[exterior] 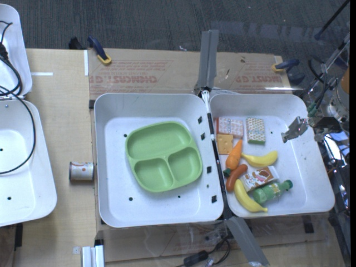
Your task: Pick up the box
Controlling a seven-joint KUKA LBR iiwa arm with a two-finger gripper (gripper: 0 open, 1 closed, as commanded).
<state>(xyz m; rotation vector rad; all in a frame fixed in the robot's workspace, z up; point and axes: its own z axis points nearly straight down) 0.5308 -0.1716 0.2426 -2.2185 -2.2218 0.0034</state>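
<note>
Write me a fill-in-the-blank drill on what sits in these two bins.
1. The green divided tray lies in the ____ bin.
2. The tray has ____ compartments.
3. The number of yellow bananas in the right bin is ____.
4. The green bottle lies against the box, with the gripper over the bin's ____ side.

Missing words: left; three; two; right

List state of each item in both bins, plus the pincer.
Tray: upright, alone in left bin.
Box: flat, between bananas, bottle against it.
Bottle: on its side.
Carrot: lying on cracker.
Pincer: above right bin, nothing seen held.
</note>
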